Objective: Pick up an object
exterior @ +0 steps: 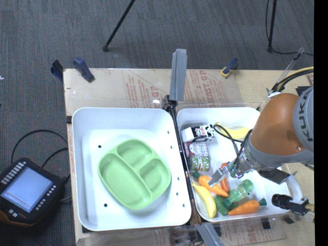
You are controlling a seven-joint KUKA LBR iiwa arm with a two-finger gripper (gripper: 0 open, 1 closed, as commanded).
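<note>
Camera view, lower right: the gripper (223,173) hangs over the right bin (241,111), fingers apart and holding nothing, directly above a small carrot (212,185) lying crosswise.

A divided plate (134,173) lies in the left bin (82,137); in the right bin (241,111), toy food is piled beneath my hand (225,172).

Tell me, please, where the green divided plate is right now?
The green divided plate lies flat in the left white bin, roughly in its middle, across the divider from the right bin holding the toy food.
</note>
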